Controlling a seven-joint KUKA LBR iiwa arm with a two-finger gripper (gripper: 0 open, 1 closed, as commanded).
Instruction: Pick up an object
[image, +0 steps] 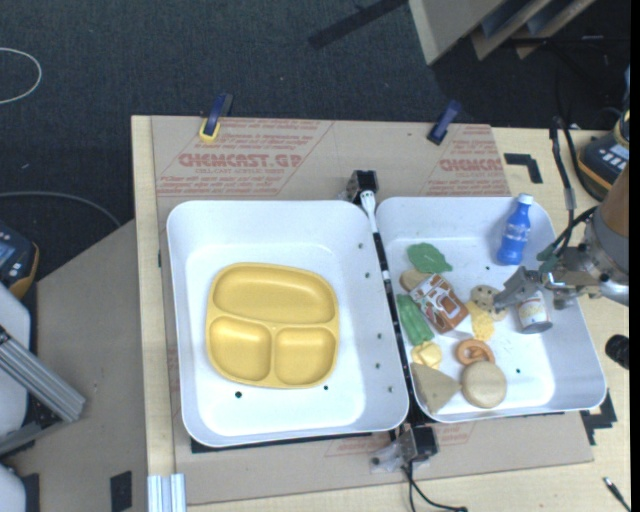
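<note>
My gripper (528, 303) reaches in from the right and hangs low over the right side of the right bin (570, 370). Just left of it lie a small speckled cookie (485, 295) and a yellow cheese piece (483, 323). A blue bottle (516, 230) stands at the back of this bin, above the gripper. Further left are a green leaf (428, 258), a red-and-white snack packet (438, 302) and a green pickle (411, 318). Toward the front lie an orange ring-shaped pastry (474, 352), a tan bread roll (483, 385) and a beige wedge (432, 384).
The left bin (190, 300) holds a yellow divided plate (272, 324). A black divider with clamps (364, 186) runs between the bins. Blue clips (445, 122) pin the cardboard sheet at the back. Cables and the arm's body crowd the right edge.
</note>
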